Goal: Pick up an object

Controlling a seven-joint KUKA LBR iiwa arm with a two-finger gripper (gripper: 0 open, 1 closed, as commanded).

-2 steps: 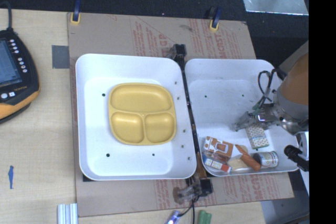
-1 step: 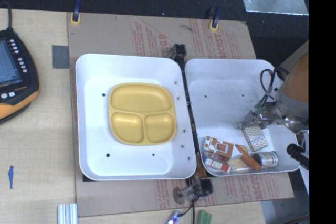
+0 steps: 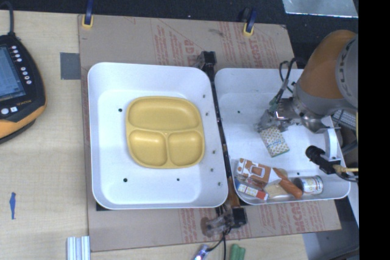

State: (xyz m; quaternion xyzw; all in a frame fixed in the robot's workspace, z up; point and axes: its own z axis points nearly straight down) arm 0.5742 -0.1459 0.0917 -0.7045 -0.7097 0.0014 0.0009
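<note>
Pincer (image 3: 272,120) sits low in the right bin (image 3: 244,85), at the end of the grey arm with its orange band, which reaches in from the right. Whether it is wide or narrow cannot be told from this slanted view. Just below it lies a small patterned packet (image 3: 275,142), pale with a fine checked print, tilted on the bin floor; its top edge is touching or nearly touching the pincer, and which one is unclear.

Along the bin's near edge is a cluster of goods: a brown-and-white box (image 3: 253,171), a red-and-white tube (image 3: 251,192) beside it, an orange stick-like item (image 3: 287,183), and a small can (image 3: 311,185) lying on its side.

The left bin (image 3: 103,131) holds a yellow divided plate (image 3: 165,131) with three compartments, set near its middle. Both bins rest on brown cardboard (image 3: 183,39) clipped to the wooden counter (image 3: 36,192), and a teach pendant (image 3: 15,88) lies at the far left.
</note>
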